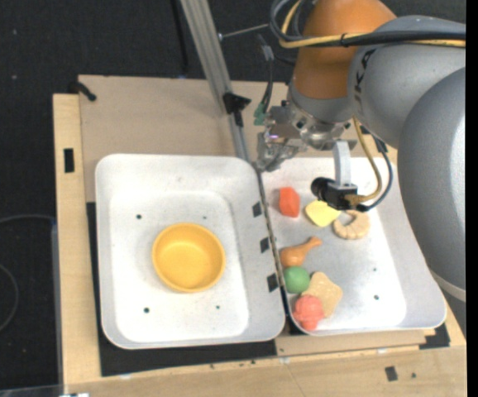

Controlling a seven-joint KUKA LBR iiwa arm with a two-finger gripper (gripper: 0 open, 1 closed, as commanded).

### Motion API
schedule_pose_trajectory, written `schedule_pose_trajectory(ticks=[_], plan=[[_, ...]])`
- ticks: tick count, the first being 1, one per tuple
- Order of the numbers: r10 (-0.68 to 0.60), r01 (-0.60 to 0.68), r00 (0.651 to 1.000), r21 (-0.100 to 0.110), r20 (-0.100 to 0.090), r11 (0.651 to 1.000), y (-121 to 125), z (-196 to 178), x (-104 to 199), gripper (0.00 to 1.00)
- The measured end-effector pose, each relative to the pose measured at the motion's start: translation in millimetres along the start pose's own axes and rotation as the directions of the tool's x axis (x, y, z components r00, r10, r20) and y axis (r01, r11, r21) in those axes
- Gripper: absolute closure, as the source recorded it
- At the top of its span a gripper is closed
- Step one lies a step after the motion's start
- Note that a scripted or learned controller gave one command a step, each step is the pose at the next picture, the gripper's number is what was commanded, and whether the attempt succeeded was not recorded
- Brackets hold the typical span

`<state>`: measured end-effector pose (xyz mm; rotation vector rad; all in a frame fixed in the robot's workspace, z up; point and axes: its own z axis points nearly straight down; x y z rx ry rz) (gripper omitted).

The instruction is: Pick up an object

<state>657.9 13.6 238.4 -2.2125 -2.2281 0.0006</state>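
My gripper hangs over the far left corner of the right bin, close to the divider between the bins. Nothing is visibly held in it. Just in front of it lies a small orange-red block. To the block's right are a yellow piece and a beige ring-shaped cookie. Nearer the front, along the bin's left wall, sit an orange drumstick-shaped toy, a green ball, a tan piece and a pink-red ball.
The left bin holds a yellow bowl. A slanted aluminium post rises just behind the bins, next to the gripper. The arm's grey body and a black cable fitting overhang the right bin's far side.
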Motion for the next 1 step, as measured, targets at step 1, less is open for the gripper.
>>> schedule_pose_trajectory(ticks=[1], plan=[[-0.001, 0.001, 1.000, -0.003, -0.001, 1.000, -3.7, -11.1, 54.6, 1.00]])
